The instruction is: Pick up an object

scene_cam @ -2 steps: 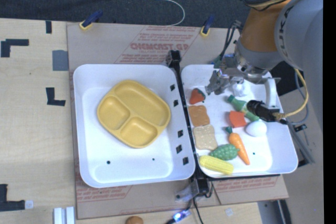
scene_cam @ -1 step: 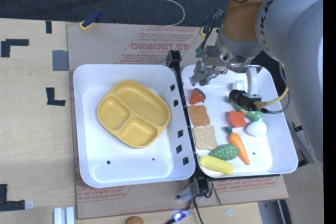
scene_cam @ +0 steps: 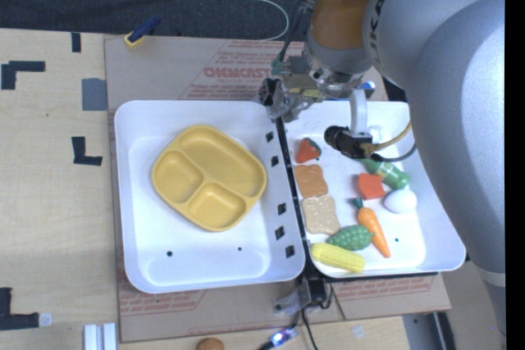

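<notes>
Camera view: the grey arm's gripper [scene_cam: 283, 98] hangs over the far end of the divide between the two shallow white bins; whether its fingers are apart or closed cannot be told. Left bin [scene_cam: 135, 176] holds a yellow compartment tray [scene_cam: 208, 176]. Right bin [scene_cam: 435, 246] holds toy foods: orange plastic carrot [scene_cam: 374, 229], yellow corn cob [scene_cam: 337, 257], white egg [scene_cam: 400, 200].
</notes>
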Controlling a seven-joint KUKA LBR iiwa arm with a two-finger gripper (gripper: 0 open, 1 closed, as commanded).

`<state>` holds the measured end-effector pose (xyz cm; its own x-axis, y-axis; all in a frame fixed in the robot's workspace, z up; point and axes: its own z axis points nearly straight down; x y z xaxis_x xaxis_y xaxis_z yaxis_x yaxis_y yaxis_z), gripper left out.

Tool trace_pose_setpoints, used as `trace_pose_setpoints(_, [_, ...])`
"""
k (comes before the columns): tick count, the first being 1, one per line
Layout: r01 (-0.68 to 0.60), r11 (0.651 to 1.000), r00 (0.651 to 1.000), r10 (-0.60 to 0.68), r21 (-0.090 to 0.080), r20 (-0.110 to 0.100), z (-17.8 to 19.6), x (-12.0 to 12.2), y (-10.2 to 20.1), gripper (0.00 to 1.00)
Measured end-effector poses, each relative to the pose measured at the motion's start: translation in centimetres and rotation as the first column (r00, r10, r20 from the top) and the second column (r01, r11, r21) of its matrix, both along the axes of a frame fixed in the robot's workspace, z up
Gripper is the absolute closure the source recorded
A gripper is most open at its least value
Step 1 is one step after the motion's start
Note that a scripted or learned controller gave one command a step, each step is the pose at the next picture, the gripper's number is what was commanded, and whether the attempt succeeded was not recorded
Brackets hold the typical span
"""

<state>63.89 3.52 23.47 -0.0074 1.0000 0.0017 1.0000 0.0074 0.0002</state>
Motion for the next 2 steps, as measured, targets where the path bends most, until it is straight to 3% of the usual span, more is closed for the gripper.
trace_pose_setpoints(1, [0.002, 1.0, 1.0, -0.002, -0.001, -0.001, -0.1, 1.4, 4.2, 1.0])
trace_pose_setpoints(2, [0.006, 1.0, 1.0, -0.006, -0.003, -0.004, -2.1, 0.8, 3.9, 1.0])
